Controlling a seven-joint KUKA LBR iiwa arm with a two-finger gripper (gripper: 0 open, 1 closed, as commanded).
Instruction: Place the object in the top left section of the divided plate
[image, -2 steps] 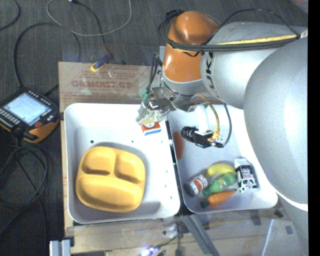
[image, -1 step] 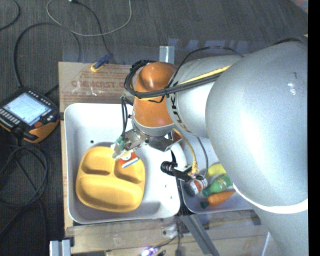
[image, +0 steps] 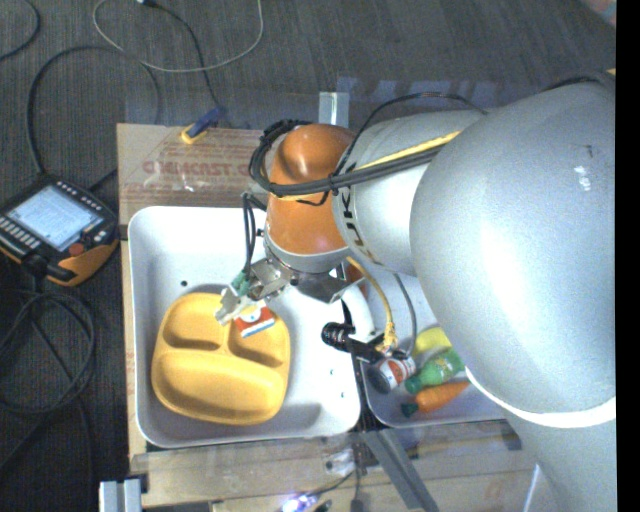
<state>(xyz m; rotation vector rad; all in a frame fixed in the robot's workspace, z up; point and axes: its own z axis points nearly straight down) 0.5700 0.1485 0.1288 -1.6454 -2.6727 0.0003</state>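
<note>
Glossy yellow plastic plate (image: 220, 365), smooth white bin (image: 150, 250) — probably plastic

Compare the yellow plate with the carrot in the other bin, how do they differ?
The plate is yellow, wide and divided into sections; the carrot is orange, small and slim. The plate lies in the left bin, under the gripper; the carrot lies in the right bin among other small items. Both rest flat in white bins.

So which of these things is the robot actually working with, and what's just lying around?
Part of the job:
- yellow divided plate in the left bin
- small red, white and blue object over the plate's top right section
- gripper, right above that object

Just lying about:
- toy carrot, green piece and yellow piece in the right bin
- handheld controller on the floor
- cables
</note>
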